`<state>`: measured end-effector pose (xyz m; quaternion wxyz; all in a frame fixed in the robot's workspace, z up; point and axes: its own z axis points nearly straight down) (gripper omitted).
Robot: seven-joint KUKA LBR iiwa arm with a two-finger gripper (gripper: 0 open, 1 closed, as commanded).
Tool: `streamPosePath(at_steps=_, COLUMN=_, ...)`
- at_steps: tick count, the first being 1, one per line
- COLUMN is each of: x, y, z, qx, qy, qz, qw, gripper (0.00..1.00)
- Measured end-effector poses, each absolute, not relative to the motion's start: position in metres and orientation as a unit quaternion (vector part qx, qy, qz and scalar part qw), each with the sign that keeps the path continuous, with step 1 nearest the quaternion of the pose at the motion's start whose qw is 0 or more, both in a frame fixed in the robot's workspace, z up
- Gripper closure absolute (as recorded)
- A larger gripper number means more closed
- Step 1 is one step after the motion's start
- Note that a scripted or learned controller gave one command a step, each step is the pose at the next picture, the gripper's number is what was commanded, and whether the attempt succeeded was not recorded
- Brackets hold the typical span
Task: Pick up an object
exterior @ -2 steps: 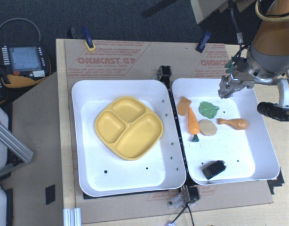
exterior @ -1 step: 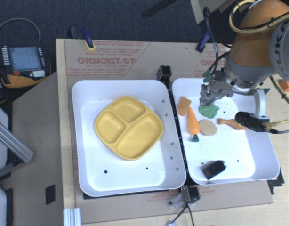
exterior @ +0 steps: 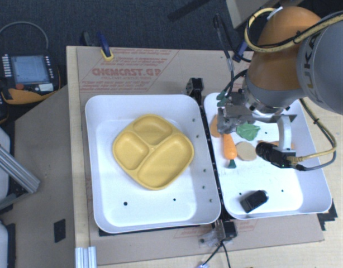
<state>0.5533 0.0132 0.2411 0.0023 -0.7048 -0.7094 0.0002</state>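
Note:
In the right bin an orange carrot with a green tip lies near the left wall. Beside it are a beige round piece and a green leafy piece. A small black block sits near the bin's front. An orange piece peeks out at the bin's left wall. My gripper hangs low over the bin's back left part, just above the carrot's upper end and next to the green piece. The wrist covers what lies under it.
The left bin holds a yellow divided plate. A black cable plug from the arm hangs over the right bin's middle. A black clamp stands between the bins at the back. A teach pendant lies far left.

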Motion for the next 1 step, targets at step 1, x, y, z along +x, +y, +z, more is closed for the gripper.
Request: streamPosePath(at_steps=1, x=0.5408, y=0.0686, z=0.2224, qx=-0.705, qy=-0.709, qz=0.0008, qw=0.003, gripper=1.00)
